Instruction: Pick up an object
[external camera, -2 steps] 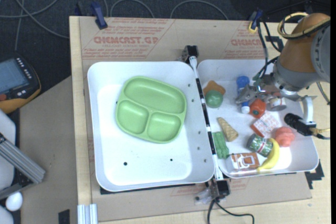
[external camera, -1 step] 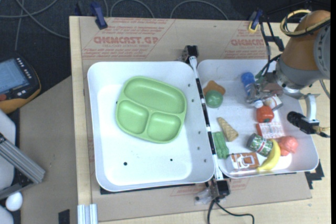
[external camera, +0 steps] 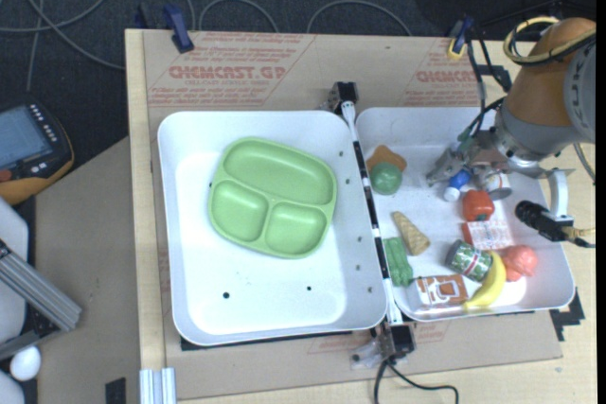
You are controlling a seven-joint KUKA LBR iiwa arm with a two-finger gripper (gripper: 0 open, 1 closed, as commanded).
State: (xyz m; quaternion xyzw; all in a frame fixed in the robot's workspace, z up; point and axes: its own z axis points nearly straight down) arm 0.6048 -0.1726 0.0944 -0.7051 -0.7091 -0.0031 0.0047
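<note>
I reach in from the right over a desk (external camera: 284, 61) covered by brown printed cardboard, which carries two shallow white bins side by side. The left white bin (external camera: 189, 203) holds a pale green plastic plate with three compartments (external camera: 273, 197). The right white bin (external camera: 417, 123) holds a scatter of small toy foods, and my claw (external camera: 461, 167) hangs low over its upper middle, just under my grey wrist with its orange band (external camera: 549, 90). I cannot tell from this slanted overhead view whether my claw is wide or narrow, and I see nothing clearly gripped in it. Right at the claw's tip lies a small blue and white object (external camera: 457, 181), too small to identify. Just below it sits a red tomato-shaped toy (external camera: 477, 202), the nearest plain candidate, lying slightly toward the front of the bin from my claw. To the claw's left are a round green ball-like toy (external camera: 385, 177) resting against an orange wedge (external camera: 386, 156). Further toward the front lie a tan cone (external camera: 410, 233), a green can (external camera: 468, 258), a yellow banana (external camera: 488, 284) with its long axis running diagonally, and a pink-red round fruit (external camera: 519, 261). My judgement: the shortest move is a small drop onto the items directly under the claw.
</note>
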